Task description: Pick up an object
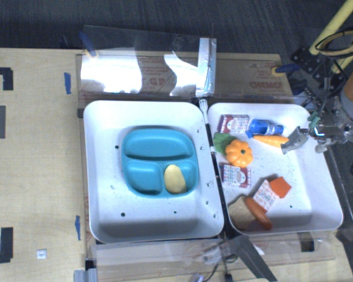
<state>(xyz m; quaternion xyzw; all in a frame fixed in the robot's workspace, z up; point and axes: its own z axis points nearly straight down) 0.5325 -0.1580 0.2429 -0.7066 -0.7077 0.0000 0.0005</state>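
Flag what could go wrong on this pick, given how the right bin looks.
1. Clutter: the carrot lies against the blue bottle, with the small pumpkin close by, so a descent may nudge or catch a neighbour.
2. The gripper sits near the right bin's rim; a low sweep could clip it.
3. The flat packets look hard to get the jaws under.

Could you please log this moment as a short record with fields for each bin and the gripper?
left bin: blue tray holding a yellow egg
right bin: pumpkin, carrot, blue bottle, packets, orange block
gripper: over right bin's far right side, near carrot, holding nothing visible
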